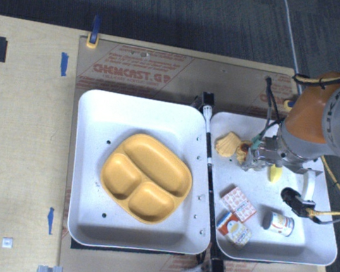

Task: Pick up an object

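The gripper (257, 157) is seen low in the right bin (318, 252), just beside the yellow toy (227, 144). Its opening cannot be told.

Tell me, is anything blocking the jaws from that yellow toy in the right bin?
Nothing visible does. The gripper sits right beside the yellow toy in the right bin, with no other thing between them.

A tray (145, 176) lies in the left bin (84, 150); 2 cartons (238, 204) in the right bin (322, 246).
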You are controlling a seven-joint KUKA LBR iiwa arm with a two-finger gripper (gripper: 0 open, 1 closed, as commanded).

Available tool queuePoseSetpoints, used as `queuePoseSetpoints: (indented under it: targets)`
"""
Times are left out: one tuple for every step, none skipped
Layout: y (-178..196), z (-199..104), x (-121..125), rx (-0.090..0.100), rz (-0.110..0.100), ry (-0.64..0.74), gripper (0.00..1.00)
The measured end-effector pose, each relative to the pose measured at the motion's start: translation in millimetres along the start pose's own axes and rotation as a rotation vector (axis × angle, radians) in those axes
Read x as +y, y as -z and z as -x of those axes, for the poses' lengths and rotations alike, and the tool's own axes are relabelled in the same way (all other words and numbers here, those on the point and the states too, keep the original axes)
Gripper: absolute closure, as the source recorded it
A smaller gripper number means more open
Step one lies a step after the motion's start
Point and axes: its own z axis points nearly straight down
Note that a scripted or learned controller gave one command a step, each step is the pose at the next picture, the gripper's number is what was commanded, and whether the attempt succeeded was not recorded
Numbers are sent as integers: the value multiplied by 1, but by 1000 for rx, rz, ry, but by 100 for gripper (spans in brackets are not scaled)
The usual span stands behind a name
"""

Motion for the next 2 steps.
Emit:
queuePoseSetpoints:
  targets:
    - [19, 54, -37, 3, -11, -1, 100]
    - [19, 53, -37, 3, -11, -1, 0]
